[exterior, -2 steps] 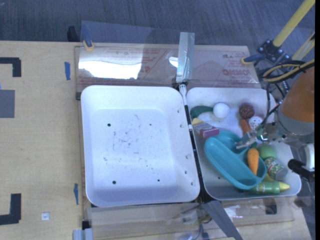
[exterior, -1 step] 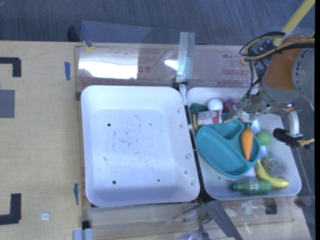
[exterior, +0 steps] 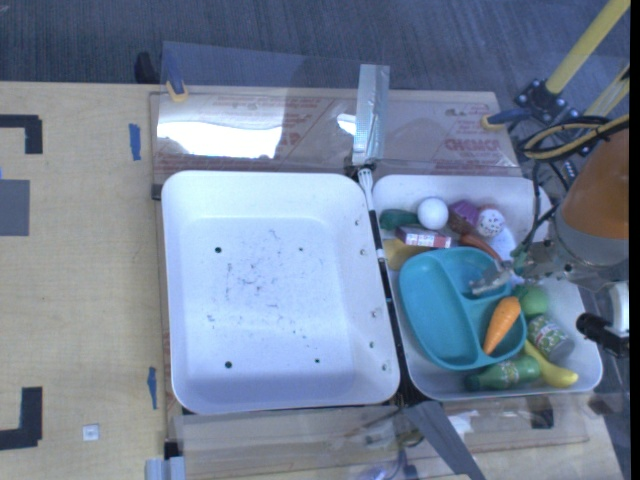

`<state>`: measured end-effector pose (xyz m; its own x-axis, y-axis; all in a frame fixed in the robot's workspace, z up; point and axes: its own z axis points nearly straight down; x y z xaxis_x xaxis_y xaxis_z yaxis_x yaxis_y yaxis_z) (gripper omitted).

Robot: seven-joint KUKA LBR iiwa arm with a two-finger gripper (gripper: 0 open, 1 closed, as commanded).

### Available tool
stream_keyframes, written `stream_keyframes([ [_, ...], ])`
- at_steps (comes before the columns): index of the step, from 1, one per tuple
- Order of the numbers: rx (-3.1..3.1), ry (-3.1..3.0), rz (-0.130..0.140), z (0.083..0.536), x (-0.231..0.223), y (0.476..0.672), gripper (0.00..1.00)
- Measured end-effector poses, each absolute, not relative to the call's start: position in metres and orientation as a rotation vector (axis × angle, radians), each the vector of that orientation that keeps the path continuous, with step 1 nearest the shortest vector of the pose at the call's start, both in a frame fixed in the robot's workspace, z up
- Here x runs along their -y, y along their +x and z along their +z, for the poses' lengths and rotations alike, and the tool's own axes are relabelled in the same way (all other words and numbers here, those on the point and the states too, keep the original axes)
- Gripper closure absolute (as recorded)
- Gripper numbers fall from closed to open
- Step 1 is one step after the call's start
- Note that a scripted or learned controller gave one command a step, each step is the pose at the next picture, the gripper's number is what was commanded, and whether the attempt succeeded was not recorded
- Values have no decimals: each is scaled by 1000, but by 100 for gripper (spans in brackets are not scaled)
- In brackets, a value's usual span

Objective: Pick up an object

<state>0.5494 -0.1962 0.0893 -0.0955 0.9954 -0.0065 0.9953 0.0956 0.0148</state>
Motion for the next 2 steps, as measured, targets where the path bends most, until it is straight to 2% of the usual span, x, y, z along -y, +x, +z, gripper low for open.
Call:
stream_keyframes([
  [1,-2029,2420,31,90,205,572,0],
  [2,-2115,2345,-25,85,174,631,0],
])
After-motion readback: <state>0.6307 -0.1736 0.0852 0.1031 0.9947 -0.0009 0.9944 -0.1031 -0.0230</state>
